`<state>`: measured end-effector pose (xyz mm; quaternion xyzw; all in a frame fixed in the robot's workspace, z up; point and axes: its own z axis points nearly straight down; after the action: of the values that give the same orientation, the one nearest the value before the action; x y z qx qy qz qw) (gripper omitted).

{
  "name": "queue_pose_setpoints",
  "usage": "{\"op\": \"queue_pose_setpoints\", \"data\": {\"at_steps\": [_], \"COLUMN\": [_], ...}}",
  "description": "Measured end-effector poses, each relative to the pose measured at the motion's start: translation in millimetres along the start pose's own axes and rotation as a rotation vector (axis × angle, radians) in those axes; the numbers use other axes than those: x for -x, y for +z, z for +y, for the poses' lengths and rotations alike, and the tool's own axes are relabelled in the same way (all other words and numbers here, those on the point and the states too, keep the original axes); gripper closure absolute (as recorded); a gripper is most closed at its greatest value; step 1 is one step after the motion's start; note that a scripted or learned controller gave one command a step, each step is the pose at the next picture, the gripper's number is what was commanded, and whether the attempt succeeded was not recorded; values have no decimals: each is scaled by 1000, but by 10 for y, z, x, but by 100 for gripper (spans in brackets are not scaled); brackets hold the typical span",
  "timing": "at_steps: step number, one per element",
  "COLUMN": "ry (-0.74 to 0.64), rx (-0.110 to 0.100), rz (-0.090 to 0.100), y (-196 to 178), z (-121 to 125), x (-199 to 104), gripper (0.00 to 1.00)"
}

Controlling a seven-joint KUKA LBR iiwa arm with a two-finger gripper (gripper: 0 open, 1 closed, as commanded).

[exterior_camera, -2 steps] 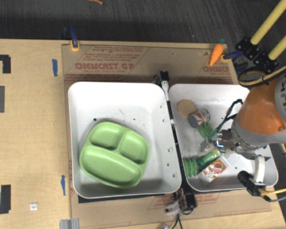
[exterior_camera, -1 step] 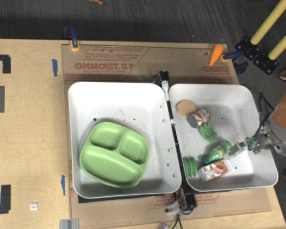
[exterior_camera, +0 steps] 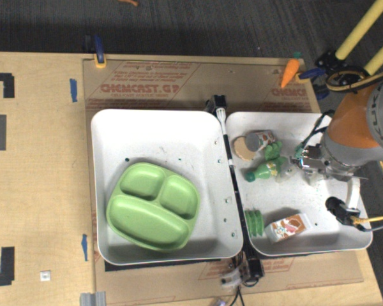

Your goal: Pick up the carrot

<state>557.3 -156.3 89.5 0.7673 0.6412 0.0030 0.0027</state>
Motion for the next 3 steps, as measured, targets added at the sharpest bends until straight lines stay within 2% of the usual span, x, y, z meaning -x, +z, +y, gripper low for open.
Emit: {"op": "queue_pose_setpoints", "data": {"at_steps": [1,2,3], "ry": [38,315,473], "rx": [4,-8,-7], "rz": [-1,-3,-4], "y": [7,-950,-211], "z": [639,87,584], "x": [-575,-822,-181], "gripper": [0,0,0]}}
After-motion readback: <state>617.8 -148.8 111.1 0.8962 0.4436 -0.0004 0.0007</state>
